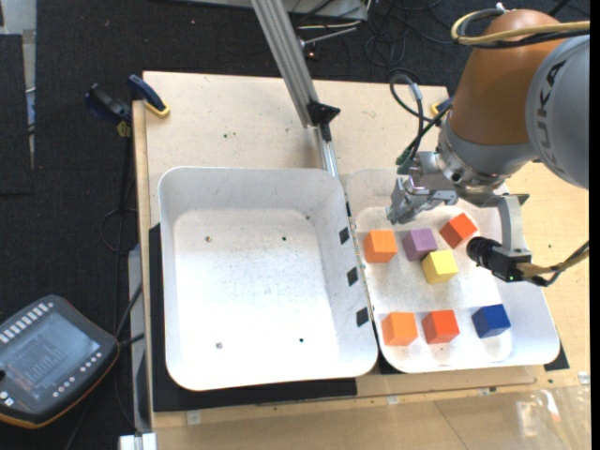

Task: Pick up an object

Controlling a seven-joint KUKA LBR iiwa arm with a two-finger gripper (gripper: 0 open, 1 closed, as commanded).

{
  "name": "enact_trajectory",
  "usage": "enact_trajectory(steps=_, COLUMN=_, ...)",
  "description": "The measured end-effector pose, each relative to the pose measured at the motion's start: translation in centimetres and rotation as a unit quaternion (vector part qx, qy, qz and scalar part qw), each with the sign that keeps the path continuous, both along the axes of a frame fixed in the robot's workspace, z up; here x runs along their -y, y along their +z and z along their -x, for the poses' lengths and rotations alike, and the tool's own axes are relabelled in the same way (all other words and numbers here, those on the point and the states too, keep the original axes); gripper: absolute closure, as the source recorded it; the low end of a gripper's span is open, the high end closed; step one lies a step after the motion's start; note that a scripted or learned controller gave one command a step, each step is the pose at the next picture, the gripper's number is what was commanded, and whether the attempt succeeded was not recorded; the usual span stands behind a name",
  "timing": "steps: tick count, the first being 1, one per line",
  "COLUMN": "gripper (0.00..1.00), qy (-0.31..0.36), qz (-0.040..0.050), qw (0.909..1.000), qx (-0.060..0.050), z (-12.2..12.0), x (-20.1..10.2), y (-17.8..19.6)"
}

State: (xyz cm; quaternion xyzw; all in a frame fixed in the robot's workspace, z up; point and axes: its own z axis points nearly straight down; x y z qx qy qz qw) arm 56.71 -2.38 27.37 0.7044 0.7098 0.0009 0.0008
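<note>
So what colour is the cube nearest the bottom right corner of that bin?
Blue cube, clear in the camera view.

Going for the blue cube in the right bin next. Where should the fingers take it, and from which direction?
Come straight down on the blue cube and close on two opposite side faces. It sits flat near the bin's front right corner. I would probably pick the faces toward the front rim and the yellow cube, since the red cube sits close on its left.

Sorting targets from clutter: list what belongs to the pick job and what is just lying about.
Job:
end effector
right bin
orange cube
purple cube
yellow cube
blue cube

Lying about:
left bin
pendant
clamp
</note>
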Motion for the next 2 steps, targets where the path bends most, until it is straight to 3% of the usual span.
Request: enact_trajectory(steps=2, gripper=1.0, qy=0.0, qz=-0.0003, qw=1.0, qx=-0.001, z=-2.1, x=-9.9, y=-2.6)
